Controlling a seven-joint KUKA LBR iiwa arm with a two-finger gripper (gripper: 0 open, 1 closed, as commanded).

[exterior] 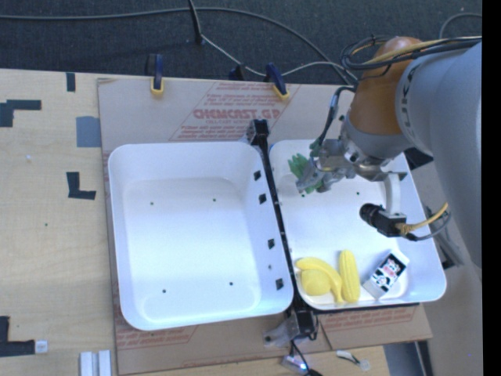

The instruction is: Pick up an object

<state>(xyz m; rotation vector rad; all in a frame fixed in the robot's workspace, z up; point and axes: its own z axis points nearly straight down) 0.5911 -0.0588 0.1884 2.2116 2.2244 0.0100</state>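
We find the gripper (315,175) low over the right bin (427,292), toward that bin's ten o'clock corner, and a small green object (300,165) sits right at its tip; the metal fingers and the green shape overlap so closely that we cannot tell how the jaws stand or whether the object is actually between them. The green object lies just beside the black divider (270,210) that runs between the two bins. At about four o'clock from the gripper a black cylindrical part with a yellow cable (383,218) hangs over the bin floor. Behind the gripper, toward one o'clock, we see the orange band (383,92) and then the broad grey arm (454,124) coming in from the right. Along the right bin's six o'clock edge lie a yellow banana-like piece (315,276), a yellow corn cob (349,276) touching it, and, near them at the five o'clock corner, a small white and black box (388,272). The left bin (125,233) sits at nine o'clock, both bins resting on a cardboard sheet (211,108) held by two clamps (157,77) at twelve o'clock.
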